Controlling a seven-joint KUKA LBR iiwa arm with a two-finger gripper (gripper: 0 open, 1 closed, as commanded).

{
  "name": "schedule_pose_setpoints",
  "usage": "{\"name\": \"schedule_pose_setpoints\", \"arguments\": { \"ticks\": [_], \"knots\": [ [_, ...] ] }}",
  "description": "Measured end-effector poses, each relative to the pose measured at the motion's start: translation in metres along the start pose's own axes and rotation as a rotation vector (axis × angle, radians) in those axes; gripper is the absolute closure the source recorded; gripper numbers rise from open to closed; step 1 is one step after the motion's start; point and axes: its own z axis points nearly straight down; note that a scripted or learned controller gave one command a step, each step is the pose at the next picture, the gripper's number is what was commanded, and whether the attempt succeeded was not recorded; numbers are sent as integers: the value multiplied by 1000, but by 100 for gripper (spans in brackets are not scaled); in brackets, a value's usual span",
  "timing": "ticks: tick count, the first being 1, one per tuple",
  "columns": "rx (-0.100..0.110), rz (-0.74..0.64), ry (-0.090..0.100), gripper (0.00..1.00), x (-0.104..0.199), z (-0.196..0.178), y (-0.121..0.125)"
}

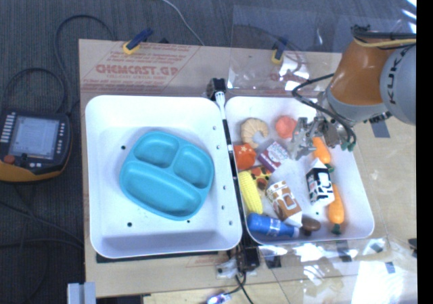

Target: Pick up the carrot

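An orange carrot with a small green end lies along the right side of the right bin, near its front corner. A shorter orange, carrot-like piece rests further back, just right of my gripper. The gripper hangs low over the back half of the right bin, reaching in from the right under the orange wrist band. It sits beside the short orange piece, and whether they touch is unclear. The long carrot lies well in front of the gripper, apart from it.
The right bin also holds a bread roll, a pinkish fruit, a red-white packet, corn, a brown carton, a blue bottle and a black-white bottle. A blue divided plate lies in the left bin.
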Motion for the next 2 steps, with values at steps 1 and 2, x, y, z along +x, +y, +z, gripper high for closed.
{"name": "schedule_pose_setpoints", "arguments": {
  "ticks": [1,2],
  "knots": [
    [-9,-324,4,100,14,12,-42],
    [-8,-712,-2,100,52,10,-42]
  ]
}}
